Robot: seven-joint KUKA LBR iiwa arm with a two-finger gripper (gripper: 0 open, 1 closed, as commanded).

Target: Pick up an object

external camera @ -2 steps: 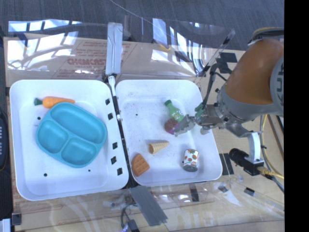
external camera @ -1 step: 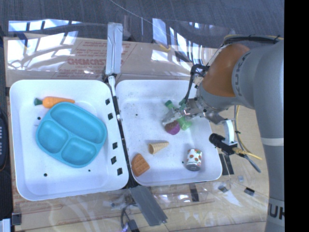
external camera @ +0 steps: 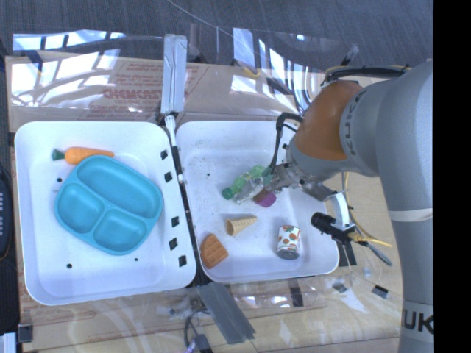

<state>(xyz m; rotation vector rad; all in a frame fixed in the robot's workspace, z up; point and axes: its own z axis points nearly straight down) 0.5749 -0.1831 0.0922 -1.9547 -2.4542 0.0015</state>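
A waffle (external camera: 214, 251) and can (external camera: 288, 242) (printed) flank the claw (external camera: 266, 187), grip unclear.

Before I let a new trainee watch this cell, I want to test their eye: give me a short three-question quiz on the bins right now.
1. True or false: the blue divided plate lies in the left bin.
2. Which item lies nearest the tool? A) green bottle B) waffle piece C) small can
3. Fill in: the toy carrot lies just above the plate's ____ corner in this view.

Key: 1 true; 2 A; 3 upper-left.
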